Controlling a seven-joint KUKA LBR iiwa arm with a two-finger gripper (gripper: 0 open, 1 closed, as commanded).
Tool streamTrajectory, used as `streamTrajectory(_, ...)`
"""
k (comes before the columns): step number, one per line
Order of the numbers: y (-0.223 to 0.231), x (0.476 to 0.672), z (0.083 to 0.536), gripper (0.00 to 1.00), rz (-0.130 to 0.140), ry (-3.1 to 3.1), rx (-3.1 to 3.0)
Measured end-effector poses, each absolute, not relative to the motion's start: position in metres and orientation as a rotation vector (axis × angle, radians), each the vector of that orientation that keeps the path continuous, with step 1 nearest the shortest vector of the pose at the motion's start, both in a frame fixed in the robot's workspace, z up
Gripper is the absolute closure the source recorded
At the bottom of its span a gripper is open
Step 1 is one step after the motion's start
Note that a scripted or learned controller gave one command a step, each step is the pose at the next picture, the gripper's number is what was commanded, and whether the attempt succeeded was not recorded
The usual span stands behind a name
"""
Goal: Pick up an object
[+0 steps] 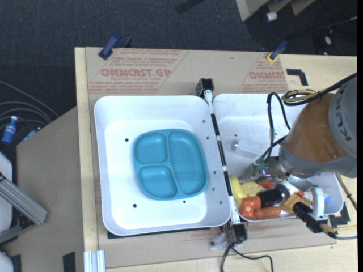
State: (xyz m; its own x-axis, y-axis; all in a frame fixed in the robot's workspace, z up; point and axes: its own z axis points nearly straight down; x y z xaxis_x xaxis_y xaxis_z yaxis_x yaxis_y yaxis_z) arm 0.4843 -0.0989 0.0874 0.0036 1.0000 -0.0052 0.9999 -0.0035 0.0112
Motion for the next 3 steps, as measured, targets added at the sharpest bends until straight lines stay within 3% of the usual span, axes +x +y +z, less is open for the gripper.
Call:
streamTrajectory(1, -0.097, 0.483, 0.096, 1.00, 0.006, 2.215, 2.219)
streamTrajectory(2, -0.049, 0.495, 0.243, 1.00, 0.001, 2.222, 2.221)
streamTrajectory(3, -0.030, 0.479, 0.262, 1.00, 0.000, 2.222, 2.221)
